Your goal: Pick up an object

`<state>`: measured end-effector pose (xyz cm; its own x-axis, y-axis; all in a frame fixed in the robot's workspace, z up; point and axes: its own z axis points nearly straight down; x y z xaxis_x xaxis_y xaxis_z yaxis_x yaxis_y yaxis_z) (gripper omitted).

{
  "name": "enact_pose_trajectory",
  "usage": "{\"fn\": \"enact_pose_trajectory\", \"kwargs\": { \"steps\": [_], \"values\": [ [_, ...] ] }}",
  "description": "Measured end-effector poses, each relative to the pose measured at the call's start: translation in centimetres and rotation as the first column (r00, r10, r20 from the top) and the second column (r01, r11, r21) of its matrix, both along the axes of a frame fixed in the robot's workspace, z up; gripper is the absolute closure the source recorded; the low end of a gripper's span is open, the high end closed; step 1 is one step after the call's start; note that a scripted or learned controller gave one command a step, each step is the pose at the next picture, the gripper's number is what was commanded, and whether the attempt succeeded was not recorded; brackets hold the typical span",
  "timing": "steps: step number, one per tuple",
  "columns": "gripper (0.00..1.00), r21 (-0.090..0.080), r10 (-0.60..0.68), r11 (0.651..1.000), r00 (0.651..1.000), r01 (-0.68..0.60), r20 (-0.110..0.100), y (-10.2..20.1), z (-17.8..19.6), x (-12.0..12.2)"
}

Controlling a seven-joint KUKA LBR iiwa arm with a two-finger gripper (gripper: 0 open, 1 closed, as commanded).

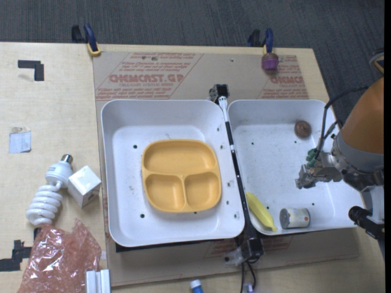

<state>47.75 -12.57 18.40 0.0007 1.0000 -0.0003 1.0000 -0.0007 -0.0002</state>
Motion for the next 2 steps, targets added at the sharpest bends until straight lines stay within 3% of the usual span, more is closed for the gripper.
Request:
{"fn": "enact_pose_trajectory", "kwargs": {
  "steps": [2],
  "values": [
    [1.00,0.000,0.000,1.000,1.000,0.000,-0.001,-0.51,-0.30,0.00]
  ]
}}
